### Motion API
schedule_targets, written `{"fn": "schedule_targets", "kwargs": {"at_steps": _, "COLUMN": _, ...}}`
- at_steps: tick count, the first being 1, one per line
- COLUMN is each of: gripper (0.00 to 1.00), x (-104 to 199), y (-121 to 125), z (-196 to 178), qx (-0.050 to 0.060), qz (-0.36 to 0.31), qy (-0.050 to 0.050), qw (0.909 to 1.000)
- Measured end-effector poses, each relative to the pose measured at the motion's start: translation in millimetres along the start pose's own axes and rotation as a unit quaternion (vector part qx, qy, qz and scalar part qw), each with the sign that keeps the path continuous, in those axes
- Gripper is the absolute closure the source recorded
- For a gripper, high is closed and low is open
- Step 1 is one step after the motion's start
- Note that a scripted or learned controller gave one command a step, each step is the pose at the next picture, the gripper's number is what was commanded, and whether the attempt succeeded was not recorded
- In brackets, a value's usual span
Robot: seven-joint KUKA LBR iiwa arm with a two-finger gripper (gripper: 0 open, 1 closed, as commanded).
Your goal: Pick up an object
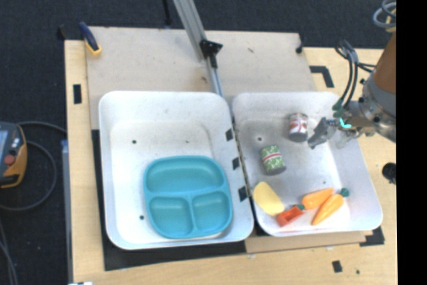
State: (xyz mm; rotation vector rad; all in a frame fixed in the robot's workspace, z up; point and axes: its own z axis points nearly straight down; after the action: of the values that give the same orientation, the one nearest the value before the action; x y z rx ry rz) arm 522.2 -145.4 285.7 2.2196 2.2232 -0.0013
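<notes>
The right bin (353,163) holds a small silver and red can (298,125) near its back, a green patterned can (272,158) in the middle, a yellow piece (267,197), a small red piece (289,215) and two orange carrots (325,203) at the front. My gripper (320,133) hangs over the right bin's back right part, just right of the silver and red can, with its grey fingers pointing left and down. Nothing shows between the fingers.
The left bin (120,123) holds a blue divided tray (188,197) in its front half. A grey metal pole (187,10) slants from the top down to the gap between the bins. Cables (350,70) hang by the arm at the right.
</notes>
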Motion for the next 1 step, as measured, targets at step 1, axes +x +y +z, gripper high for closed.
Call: {"fn": "schedule_targets", "kwargs": {"at_steps": 1, "gripper": 0.00, "x": -0.1, "y": 0.6, "z": -1.2, "qx": -0.001, "qz": 0.000, "qy": 0.000, "qw": 1.0000}}
